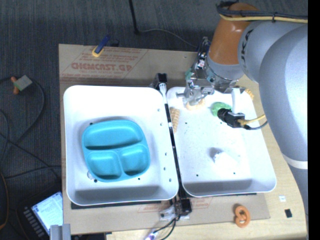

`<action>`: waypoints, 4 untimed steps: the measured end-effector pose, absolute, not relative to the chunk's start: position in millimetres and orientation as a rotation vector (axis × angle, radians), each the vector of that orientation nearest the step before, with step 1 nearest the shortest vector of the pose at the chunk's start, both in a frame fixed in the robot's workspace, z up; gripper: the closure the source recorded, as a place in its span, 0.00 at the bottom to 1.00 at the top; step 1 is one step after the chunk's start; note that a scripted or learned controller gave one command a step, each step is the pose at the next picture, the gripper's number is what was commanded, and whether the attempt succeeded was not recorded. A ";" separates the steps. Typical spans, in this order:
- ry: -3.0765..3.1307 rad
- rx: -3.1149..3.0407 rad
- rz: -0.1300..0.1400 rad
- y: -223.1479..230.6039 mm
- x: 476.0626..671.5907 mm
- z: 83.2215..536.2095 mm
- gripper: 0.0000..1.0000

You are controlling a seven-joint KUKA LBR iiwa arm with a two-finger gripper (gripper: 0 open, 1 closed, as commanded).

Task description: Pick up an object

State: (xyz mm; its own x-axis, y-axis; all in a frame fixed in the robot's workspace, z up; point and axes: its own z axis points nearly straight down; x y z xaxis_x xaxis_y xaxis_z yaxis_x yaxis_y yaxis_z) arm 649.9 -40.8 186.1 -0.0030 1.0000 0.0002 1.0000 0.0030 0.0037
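Orange ring (242,215) at bench front; green object (218,107) just right of pincer (194,97), grip state unclear.

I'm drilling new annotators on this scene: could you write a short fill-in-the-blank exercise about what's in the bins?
1. The blue divided tray lies in the ____ bin.
2. The tray has ____ compartments.
3. The gripper is over the right bin's ____ end.
4. The small object beside the gripper is ____ in colour.

Missing words: left; three; far; green
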 end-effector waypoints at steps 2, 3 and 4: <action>2.224 2.221 -0.003 50.6 507.8 240.4 1.00; 2.225 2.220 -0.002 86.1 483.4 247.8 1.00; 2.225 2.220 -0.004 85.8 483.9 257.2 1.00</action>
